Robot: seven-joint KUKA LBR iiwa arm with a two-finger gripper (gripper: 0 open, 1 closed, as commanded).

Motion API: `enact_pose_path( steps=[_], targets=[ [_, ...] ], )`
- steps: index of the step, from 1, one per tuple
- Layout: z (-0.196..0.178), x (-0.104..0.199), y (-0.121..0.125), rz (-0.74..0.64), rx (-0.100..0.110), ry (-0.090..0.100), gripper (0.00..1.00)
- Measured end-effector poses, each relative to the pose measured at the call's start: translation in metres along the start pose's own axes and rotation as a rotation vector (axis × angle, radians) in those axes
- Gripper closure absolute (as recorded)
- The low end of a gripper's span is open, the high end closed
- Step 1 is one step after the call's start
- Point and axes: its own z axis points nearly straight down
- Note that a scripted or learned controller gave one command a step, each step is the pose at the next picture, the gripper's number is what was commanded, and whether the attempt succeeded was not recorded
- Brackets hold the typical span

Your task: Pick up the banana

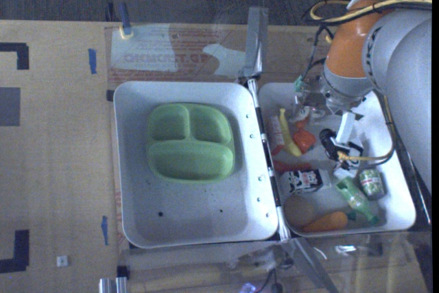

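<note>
The banana is a slim yellow fruit lying near the left side of the right bin, its length running from the back toward the front. A red object rests against its right side. My gripper hangs below the orange wrist band at the back of the right bin, just above and right of the banana's far end. Nothing is visibly held by it.
The left bin holds a green divided plate. Around the banana lie a pinkish packet, a black-and-white carton, a green bottle, a green can, an orange carrot and a tan lump.
</note>
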Motion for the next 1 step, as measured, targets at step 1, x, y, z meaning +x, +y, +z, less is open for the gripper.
enact_pose_path(
  steps=[1],
  targets=[
    [0.0015,-0.0065,0.0168,0.38,0.003,0.003,1.0]
  ],
)
